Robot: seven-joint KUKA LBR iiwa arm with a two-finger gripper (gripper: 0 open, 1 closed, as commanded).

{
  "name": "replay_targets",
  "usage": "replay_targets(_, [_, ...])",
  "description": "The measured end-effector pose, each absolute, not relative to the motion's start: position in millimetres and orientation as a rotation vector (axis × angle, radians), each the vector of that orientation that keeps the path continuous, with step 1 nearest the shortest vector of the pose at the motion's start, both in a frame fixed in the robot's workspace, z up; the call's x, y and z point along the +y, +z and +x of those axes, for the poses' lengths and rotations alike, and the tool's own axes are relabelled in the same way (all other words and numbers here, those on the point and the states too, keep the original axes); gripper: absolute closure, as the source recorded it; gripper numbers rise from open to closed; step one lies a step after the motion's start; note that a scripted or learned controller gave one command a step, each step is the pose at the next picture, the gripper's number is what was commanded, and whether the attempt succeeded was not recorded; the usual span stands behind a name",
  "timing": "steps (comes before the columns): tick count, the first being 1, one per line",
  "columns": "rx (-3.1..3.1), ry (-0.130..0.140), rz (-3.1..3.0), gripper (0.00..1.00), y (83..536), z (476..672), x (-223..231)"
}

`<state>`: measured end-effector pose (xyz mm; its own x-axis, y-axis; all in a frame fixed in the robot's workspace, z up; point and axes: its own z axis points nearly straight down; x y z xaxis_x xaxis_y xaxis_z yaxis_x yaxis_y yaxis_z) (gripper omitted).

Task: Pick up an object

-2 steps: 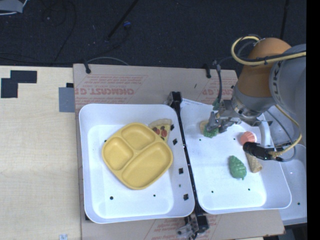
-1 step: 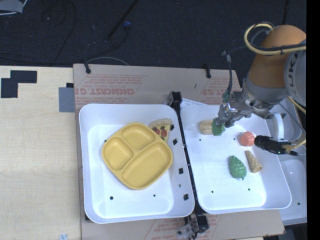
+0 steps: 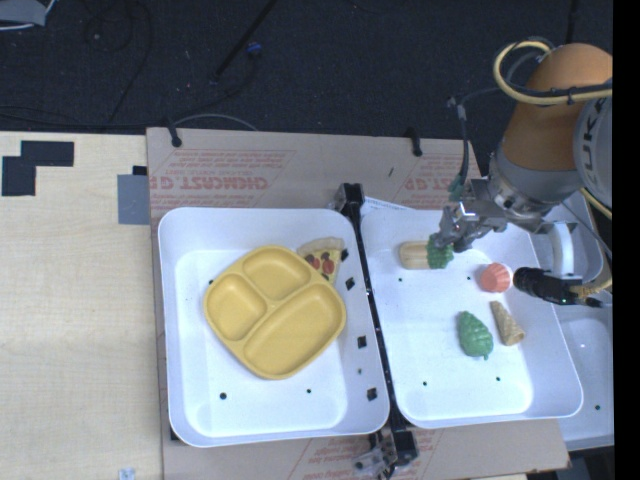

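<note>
Here, the end effector [image 3: 447, 236] sits low over the cream and green toy [image 3: 426, 255] at the back of the right bin [image 3: 560, 388].
The toy lies on the bin floor, its green end right under the end effector's tip; whether the tip is open, closed or gripping the toy cannot be told. Nearby in the same bin lie an orange-red ball [image 3: 494, 277], a green leafy toy [image 3: 475, 334] and, just beside it, a tan cone [image 3: 506, 323]. The left bin [image 3: 190, 388] holds a yellow divided tray [image 3: 275, 311] with a pizza slice toy [image 3: 322, 257] at its far edge. Both bins rest on the desk [image 3: 70, 318].
</note>
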<state>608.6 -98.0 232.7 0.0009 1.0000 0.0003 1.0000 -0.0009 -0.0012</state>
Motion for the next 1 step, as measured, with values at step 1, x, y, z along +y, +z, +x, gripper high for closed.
replay_targets(1, [-2.222, 0.004, -2.213, 1.00, 220.8, 594.8, -49.3])
